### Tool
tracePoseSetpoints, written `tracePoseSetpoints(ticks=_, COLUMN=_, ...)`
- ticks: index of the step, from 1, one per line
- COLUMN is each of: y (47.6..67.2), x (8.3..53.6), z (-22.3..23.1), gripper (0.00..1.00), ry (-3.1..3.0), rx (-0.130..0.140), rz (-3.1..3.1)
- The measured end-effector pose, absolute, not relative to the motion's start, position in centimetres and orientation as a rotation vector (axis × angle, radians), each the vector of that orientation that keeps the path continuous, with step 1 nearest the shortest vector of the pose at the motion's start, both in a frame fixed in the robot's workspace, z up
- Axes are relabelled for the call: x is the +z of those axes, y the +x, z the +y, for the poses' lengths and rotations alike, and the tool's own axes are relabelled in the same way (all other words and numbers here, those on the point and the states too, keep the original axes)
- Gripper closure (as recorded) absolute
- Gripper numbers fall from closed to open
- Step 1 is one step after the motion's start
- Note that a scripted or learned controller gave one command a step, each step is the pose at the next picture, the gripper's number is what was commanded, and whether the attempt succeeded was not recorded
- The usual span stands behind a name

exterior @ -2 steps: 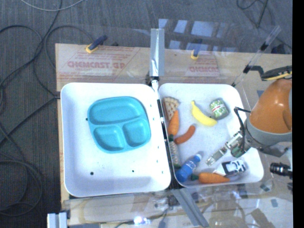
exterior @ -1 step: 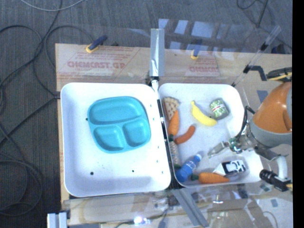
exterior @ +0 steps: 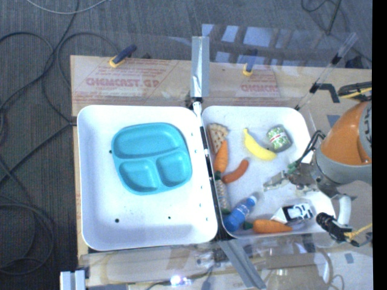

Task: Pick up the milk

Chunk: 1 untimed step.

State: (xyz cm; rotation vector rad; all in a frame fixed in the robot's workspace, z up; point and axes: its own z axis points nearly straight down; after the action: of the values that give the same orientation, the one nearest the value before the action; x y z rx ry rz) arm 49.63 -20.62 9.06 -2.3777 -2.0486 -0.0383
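Camera view looks down on a tabletop [exterior: 121, 80] carrying two white bins side by side. Left bin [exterior: 97, 216] holds a blue divided tray [exterior: 152, 157]. Right bin [exterior: 302, 122] is crowded: along its left wall lie a carrot [exterior: 221, 156] and a reddish sausage-shaped piece [exterior: 236, 170], with something brown and flat partly hidden behind the carrot. Nearer the front sit a blue bottle [exterior: 240, 213] and a second carrot [exterior: 271, 226]. Toward the far side lie a yellow banana [exterior: 258, 145] and a small green-and-white can [exterior: 279, 138].

The milk [exterior: 295, 212], a small white carton with dark print, lies on its side near the right bin's front right corner, just right of the second carrot. The tool [exterior: 289, 177] hovers just beyond it on the far side, apart from it; its thin metal parts blur together, so whether it is released or clenched cannot be told.

The arm [exterior: 347, 153] enters from the right, its orange band cut off at the edge, wrist angled left over the bin.
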Motion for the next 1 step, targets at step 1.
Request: tracePoseSetpoints(ticks=1, y=49.69, x=9.12, z=-20.21, gripper=0.00, ry=-2.541, rx=-0.040, rz=-1.847)
